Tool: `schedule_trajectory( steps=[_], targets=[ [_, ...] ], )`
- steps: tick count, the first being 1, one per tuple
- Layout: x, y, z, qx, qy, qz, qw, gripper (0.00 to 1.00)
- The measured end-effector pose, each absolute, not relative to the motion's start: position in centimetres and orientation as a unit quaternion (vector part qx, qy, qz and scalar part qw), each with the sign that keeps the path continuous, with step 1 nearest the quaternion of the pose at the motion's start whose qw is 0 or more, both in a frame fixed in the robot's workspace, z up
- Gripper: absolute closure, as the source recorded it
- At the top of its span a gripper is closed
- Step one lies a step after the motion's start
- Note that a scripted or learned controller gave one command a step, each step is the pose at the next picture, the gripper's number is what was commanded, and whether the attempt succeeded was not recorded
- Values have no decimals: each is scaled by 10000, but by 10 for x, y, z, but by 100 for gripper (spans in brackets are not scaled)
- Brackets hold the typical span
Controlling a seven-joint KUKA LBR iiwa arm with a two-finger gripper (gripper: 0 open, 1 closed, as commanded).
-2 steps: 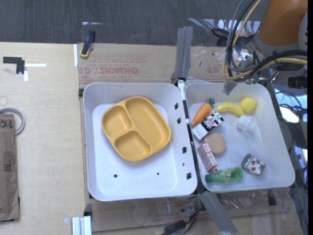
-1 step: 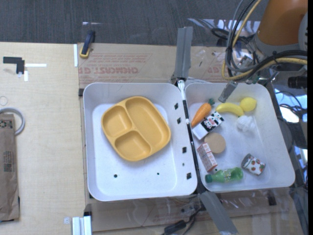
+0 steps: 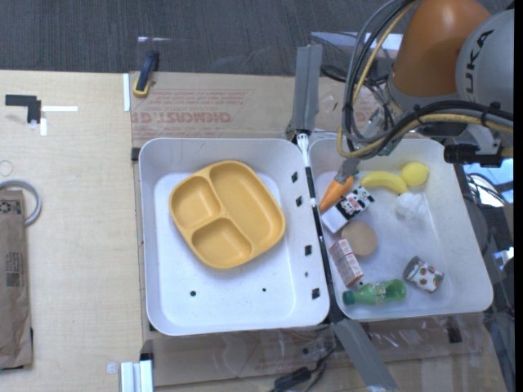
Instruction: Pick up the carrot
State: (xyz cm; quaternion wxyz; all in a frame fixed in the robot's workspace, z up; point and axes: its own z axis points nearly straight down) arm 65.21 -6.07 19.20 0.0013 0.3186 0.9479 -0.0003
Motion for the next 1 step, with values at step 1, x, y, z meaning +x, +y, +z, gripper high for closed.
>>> schedule_trajectory(
  steps=[1],
  targets=[
    [581, -145, 128, 4191, 9079, -11, 5, 0]
  ],
)
